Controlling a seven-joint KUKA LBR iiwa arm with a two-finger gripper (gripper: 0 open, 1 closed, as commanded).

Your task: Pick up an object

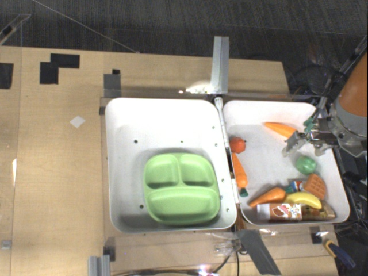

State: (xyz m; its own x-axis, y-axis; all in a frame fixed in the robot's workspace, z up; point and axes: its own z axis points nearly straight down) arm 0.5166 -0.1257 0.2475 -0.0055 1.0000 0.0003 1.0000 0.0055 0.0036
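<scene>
The right bin [261, 154] holds several toy foods. Among them are an orange carrot [280, 129] at the back, a green round piece [306, 165], a brown waffle [315, 186], a yellow banana [303, 200], a bottle [293, 212] lying along the front wall, two more carrots [239, 171] [267, 196] and a small red tomato [237, 145]. My gripper [304, 146] hangs over the right side of this bin, just behind the green piece and right of the back carrot. It is open, with nothing between its fingers [290, 144].
In the left bin [132, 131] lies a green divided plate [181, 187] toward the front. A metal divider rail [221, 68] stands behind the seam between the bins. Bare wooden bench [52, 171] stretches to the left.
</scene>
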